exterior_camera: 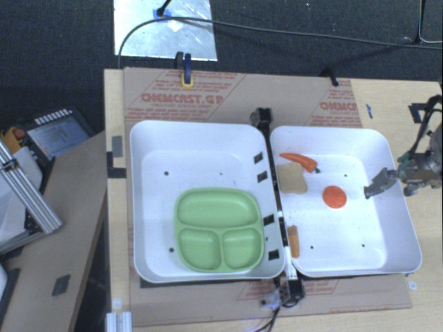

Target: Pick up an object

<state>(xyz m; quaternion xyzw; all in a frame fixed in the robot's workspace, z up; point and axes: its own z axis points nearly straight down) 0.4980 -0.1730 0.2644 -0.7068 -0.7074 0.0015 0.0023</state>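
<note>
Nearest, a green divided plate (220, 229) sits in the left bin (149, 158). Right bin (394, 241) has a small orange stick (293, 241) by its near-left wall, then a red ball (335, 197), tan lump (291, 179) & orange-red pepper (299, 160) farther back. Hand (377, 184) is over the right rim, near the ball, not touching; open/closed: can't tell. Nothing lifted yet, so whole pick is left, I'd say.
</note>
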